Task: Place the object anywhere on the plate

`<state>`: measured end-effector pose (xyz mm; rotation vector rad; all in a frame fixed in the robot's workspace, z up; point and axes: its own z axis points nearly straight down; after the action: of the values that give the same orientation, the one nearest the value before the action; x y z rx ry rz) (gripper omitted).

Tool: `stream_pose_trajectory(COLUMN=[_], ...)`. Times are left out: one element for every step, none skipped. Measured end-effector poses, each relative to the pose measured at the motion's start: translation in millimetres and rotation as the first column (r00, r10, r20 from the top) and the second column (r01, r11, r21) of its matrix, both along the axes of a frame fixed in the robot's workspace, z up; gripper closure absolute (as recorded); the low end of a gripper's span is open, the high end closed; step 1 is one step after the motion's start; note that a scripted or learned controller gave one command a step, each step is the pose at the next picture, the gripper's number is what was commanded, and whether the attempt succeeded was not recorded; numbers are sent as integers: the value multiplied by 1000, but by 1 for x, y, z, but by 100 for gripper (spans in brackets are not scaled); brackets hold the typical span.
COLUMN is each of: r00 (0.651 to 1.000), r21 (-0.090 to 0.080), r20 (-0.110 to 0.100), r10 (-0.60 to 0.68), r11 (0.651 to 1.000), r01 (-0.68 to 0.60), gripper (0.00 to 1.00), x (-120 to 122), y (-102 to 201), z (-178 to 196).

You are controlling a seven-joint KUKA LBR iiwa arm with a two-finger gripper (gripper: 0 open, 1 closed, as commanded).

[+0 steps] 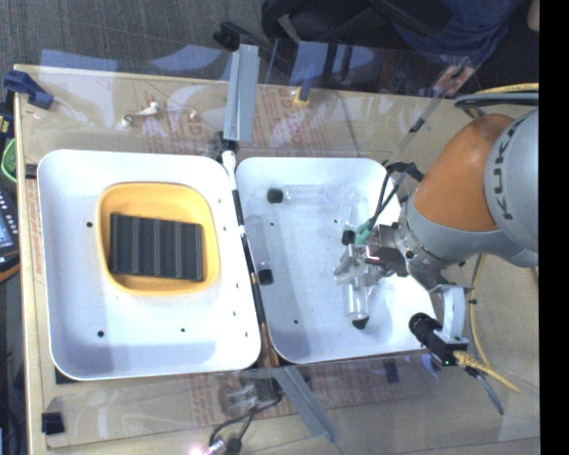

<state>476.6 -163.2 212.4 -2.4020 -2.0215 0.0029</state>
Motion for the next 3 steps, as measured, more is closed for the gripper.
stream_pose_trajectory(r00=[986, 884, 802], r21=[1, 3, 0], r20=[0, -2, 2], r10=[168, 468, 597], r11=[986, 884, 802], r01=[-168, -468, -597], gripper=[100, 100, 100], x=[66, 84, 103], y=[24, 73, 128], z=[60, -19, -21])
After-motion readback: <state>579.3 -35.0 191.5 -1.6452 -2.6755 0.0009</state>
